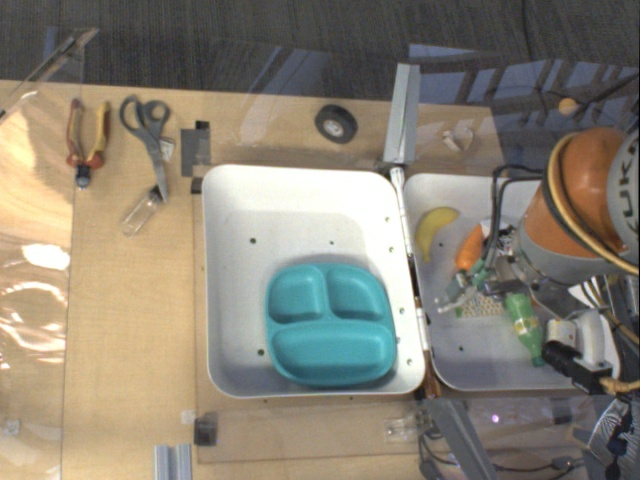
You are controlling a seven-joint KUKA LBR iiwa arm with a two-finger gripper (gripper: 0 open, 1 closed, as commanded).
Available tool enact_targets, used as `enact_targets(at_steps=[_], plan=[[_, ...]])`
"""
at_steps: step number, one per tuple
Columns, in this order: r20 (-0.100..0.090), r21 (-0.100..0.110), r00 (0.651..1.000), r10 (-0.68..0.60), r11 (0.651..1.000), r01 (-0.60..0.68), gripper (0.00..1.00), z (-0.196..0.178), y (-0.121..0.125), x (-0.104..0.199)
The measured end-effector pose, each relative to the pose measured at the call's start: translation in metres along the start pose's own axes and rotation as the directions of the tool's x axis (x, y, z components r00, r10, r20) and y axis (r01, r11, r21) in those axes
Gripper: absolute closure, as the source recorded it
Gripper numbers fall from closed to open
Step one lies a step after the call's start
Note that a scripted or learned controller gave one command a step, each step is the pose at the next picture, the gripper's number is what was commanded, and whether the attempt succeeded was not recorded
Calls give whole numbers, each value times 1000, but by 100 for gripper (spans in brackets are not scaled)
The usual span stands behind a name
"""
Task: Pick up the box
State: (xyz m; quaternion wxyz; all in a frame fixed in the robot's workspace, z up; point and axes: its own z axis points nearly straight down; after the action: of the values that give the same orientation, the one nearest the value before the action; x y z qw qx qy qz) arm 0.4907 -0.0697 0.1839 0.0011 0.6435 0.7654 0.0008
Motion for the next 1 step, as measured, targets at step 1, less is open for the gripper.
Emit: enact_targets(at_steps=[1], plan=[[5,-24,993,117,993,-116,0,81,40,-34]])
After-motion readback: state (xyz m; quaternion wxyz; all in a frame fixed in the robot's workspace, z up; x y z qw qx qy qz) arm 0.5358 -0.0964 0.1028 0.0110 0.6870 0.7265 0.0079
